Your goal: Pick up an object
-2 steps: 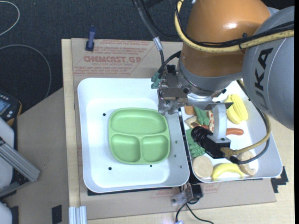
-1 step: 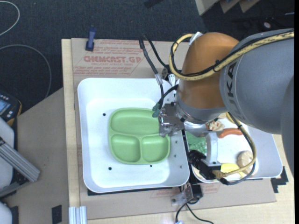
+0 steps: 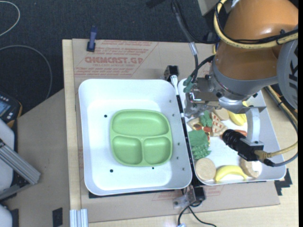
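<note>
Dark carpet around bench w/ two white bins. Gripper [image 3: 204, 109] is low in right bin [image 3: 271, 122], over toy food near the green piece [image 3: 199, 143]; nothing visibly held, so pick seems not done yet.

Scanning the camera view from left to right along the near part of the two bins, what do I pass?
Left bin wall → green divided plate → green toy broccoli → round cracker → banana → right bin's near right corner.
</note>
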Controlling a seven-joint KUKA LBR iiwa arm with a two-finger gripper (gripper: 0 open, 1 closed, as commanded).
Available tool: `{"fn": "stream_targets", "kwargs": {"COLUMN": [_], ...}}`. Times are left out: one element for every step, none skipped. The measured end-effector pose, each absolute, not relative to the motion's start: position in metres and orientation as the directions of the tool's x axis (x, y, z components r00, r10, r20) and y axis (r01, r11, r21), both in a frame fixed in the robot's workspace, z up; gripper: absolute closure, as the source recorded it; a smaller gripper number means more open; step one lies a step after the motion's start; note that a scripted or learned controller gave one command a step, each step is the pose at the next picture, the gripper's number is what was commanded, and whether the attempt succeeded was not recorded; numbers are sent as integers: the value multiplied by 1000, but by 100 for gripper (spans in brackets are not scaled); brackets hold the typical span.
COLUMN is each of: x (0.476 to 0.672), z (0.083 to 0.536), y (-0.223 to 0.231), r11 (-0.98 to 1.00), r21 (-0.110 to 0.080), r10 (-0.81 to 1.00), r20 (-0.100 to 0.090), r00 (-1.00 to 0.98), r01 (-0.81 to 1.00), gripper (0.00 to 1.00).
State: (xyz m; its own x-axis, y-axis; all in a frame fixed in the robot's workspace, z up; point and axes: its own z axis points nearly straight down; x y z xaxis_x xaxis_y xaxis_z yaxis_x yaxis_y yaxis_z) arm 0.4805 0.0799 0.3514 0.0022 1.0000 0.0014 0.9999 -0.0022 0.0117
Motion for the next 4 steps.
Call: {"fn": "stream_targets", "kwargs": {"x": [480,480,481,481], "z": [356,366,376,386], "y": [83,83,83,84], "r11": [2,3,4,5], "r21": [2,4,5,7], "r10": [1000,1000,1000,1000], "r20": [0,-1,-2,-2], "r00": [-2,-3,-4,-5], "r01": [1000,1000,1000,1000], "gripper": [100,100,100,100]}}
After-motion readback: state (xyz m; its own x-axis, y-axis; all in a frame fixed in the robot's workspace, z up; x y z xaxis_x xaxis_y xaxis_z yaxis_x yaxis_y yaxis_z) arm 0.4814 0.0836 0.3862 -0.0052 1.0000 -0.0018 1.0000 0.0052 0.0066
